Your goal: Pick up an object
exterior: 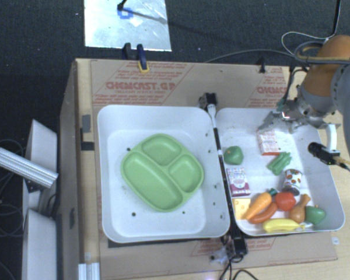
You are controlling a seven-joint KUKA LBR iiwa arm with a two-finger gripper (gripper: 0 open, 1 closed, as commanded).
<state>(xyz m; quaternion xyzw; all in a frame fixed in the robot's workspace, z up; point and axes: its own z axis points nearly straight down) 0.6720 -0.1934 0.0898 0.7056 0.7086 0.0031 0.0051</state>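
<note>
The left bin [114,156] holds one green divided plate [162,171]. The right bin [332,200] holds toy food — one carrot [258,204], one tomato [284,200], one banana [282,226], perhaps two small cartons. The gripper [278,119] hangs over that bin's far end; its grip cannot be told.

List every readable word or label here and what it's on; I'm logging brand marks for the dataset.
"CHEMCAST GP", red print on the brown board behind the bins; repeated at its right end, partly cut off.
Red-and-white packet: print too small to read.
Pink carton: print blurred, unreadable.
</note>
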